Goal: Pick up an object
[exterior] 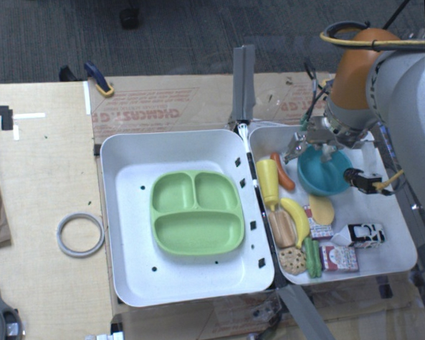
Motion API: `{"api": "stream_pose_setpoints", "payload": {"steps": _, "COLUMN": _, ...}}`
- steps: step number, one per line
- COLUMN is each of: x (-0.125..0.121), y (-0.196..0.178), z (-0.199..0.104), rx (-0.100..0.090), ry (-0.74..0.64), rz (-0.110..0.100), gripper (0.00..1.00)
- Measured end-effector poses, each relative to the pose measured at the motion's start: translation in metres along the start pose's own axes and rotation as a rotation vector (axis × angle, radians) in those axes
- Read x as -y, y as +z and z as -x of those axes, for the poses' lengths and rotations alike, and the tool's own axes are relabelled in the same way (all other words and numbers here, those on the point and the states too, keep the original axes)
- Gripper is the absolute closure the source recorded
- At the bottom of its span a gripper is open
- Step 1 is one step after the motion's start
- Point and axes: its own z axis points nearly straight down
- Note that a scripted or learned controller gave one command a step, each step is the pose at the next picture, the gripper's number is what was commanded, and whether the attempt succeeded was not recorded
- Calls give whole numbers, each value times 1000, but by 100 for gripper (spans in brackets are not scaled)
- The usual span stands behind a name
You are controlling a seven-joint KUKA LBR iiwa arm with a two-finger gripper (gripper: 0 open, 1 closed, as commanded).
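My gripper hangs over the far part of the right bin, just above the far rim of a teal bowl. Nothing is visibly held. Left of the bowl lie a yellow bottle and an orange carrot-like piece. Nearer the front are a banana, a bun, a cookie, a green stick, a red and white carton, a yellow disc and a black and white toy car.
A green divided plate lies in the left bin. The grey arm with its orange band fills the upper right. On the bench at left are a tape ring and scissors.
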Motion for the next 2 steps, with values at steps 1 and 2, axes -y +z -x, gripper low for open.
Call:
{"api": "stream_pose_setpoints", "payload": {"steps": 1, "x": 0, "y": -10, "z": 1, "rx": 3, "ry": -3, "rz": -2, "gripper": 100}}
{"api": "stream_pose_setpoints", "payload": {"steps": 2, "x": 2, "y": -92, "z": -70, "rx": 0, "ry": -5, "rz": 0, "gripper": 100}}
